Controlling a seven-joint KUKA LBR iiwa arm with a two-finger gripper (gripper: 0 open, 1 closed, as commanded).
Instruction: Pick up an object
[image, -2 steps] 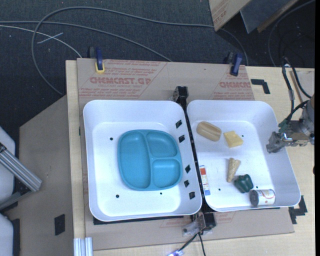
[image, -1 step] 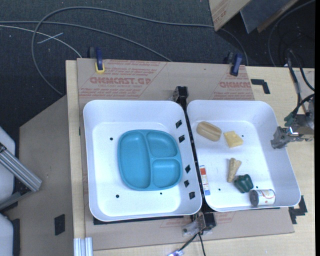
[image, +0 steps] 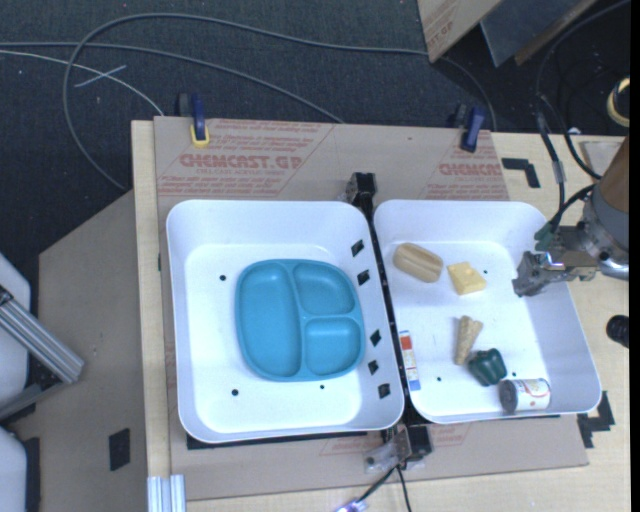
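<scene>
"CHEMCAST GP" printed in red on the brown board (image: 250, 160), repeated at right

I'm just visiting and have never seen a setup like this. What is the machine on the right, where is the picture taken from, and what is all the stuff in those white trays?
The picture comes from one fixed camera above the bench, looking down at a slant. The grey thing at the right is a robot arm; its gripper hovers over the right bin, with nothing visibly held. That bin holds small items: a tan bread roll, a yellow cheese wedge, a tan cone, a dark green piece, a small can and a thin tube along its left wall. The left bin holds a blue divided plate. The arm's job is to pick something up.
</scene>
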